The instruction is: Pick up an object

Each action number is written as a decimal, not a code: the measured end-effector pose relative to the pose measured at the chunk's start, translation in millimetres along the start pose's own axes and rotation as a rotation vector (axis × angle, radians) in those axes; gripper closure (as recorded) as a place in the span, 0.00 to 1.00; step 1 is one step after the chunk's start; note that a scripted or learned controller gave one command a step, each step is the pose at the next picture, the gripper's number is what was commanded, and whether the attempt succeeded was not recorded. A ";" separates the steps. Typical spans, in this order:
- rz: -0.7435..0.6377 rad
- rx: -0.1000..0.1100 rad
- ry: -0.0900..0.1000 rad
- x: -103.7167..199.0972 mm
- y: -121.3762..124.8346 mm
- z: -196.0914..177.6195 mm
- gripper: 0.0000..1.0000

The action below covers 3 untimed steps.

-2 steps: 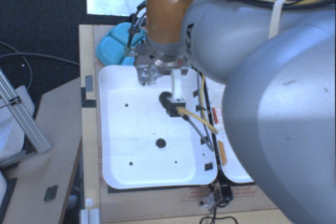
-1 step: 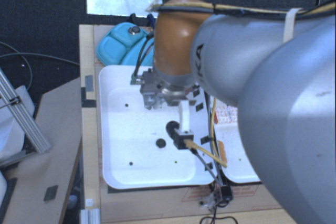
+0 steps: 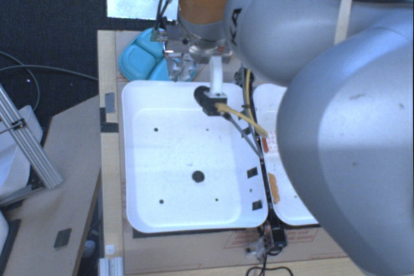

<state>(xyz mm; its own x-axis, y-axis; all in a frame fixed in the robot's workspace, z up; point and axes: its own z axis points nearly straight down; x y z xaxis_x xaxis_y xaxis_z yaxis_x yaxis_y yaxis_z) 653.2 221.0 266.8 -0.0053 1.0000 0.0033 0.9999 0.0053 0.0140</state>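
Note:
A light blue plastic object (image 3: pixel 141 59) lies just past the far left corner of the left white bin (image 3: pixel 139 139), outside its rim. My gripper (image 3: pixel 184 67) hangs below the orange wrist band over the bin's far edge, right beside the blue object. The arm's bulk hides its tips. A small black round piece (image 3: pixel 198 176) rests on the left bin's floor near the middle. A black fitting with a yellowish cable (image 3: pixel 210 101) hangs off the wrist over the far part of the bin.
The grey arm covers most of the right bin (image 3: pixel 284 203); a small orange-brown item (image 3: pixel 274 189) shows on its left side. A wooden bench edge (image 3: pixel 110 152) runs left of the bins, with metal rails (image 3: pixel 29 145) further left.

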 end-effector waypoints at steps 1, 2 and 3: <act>0.008 0.016 -0.005 -49.9 -22.9 25.9 1.00; 0.000 0.016 -0.004 -23.4 4.5 125.0 1.00; 0.007 0.023 -0.005 -51.8 -80.7 184.8 1.00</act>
